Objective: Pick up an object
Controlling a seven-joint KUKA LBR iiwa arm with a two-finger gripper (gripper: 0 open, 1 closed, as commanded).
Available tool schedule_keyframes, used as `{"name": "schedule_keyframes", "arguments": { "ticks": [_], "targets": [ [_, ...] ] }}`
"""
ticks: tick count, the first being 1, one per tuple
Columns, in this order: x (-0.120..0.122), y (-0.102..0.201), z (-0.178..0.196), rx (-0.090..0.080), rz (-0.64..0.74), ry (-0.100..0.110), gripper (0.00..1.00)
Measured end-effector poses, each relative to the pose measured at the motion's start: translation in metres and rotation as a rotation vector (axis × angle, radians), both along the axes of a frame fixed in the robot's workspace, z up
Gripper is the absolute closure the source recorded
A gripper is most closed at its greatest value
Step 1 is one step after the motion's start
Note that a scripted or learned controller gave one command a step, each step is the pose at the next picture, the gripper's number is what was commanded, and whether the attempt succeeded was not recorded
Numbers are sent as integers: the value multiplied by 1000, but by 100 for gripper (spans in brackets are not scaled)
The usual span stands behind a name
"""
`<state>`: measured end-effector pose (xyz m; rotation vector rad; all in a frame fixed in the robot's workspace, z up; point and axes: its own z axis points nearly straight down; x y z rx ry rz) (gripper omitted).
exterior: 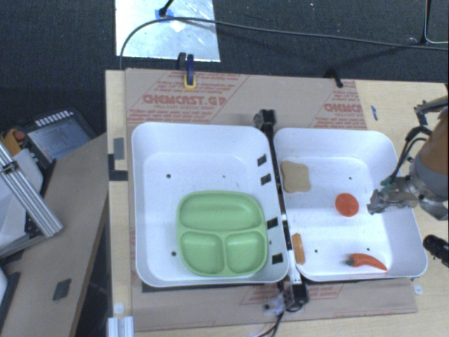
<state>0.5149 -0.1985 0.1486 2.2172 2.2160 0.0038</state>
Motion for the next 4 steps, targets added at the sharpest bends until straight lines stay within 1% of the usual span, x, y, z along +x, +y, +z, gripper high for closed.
{"name": "schedule_keyframes", "arguments": {
  "ticks": [1,2,3,4],
  "targets": [
    [-5,4,47,1,5,0,100],
    [-3,4,73,1,5,2,100],
    [11,50,67,4,10,3,100],
    [41,102,74,4,11,2,100]
  ]
}}
